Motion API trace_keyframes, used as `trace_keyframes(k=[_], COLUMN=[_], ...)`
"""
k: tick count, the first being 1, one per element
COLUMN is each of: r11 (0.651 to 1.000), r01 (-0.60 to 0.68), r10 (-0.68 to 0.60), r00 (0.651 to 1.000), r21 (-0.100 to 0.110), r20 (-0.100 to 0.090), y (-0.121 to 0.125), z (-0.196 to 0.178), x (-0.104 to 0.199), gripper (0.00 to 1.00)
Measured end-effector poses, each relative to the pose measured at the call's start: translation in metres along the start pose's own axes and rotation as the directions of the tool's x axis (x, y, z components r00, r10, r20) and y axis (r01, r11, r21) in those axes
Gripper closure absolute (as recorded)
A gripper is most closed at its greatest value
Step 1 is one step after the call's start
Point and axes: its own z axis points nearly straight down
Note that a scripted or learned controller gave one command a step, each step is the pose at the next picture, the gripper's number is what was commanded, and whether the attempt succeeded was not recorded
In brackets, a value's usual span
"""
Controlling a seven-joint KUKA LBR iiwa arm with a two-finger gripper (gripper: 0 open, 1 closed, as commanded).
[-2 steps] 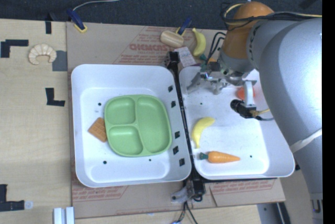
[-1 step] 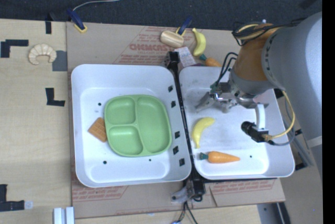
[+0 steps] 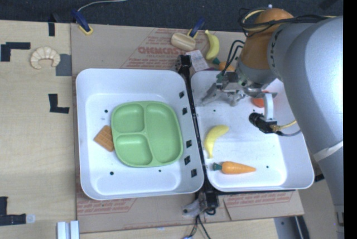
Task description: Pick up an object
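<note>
Since the pincer (image 3: 223, 91) sits spread and empty at the right bin's (image 3: 290, 173) back edge, I'd drop it squarely over the banana (image 3: 215, 136) before closing.

Fixed overhead view, slanted down on both white bins (image 3: 83, 120) side by side; arm (image 3: 312, 65) entering from the right, bench edges visible.

Red block lettering is printed on the cardboard sheet (image 3: 146, 49) that lies under the two bins, along its far edge just behind the left bin. It runs upside down from this angle and appears to begin "CHEMC", but the remaining letters are too blurred to make out. Fainter red print on the cardboard's near edge is unreadable.
</note>
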Motion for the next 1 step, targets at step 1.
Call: trace_keyframes(k=[1], r11=[1.000], r01=[-0.001], r10=[0.001], r00=[1.000], r21=[0.000], r20=[0.001], y=[-0.0135], z=[-0.0002], x=[0.0058], gripper=[0.00])
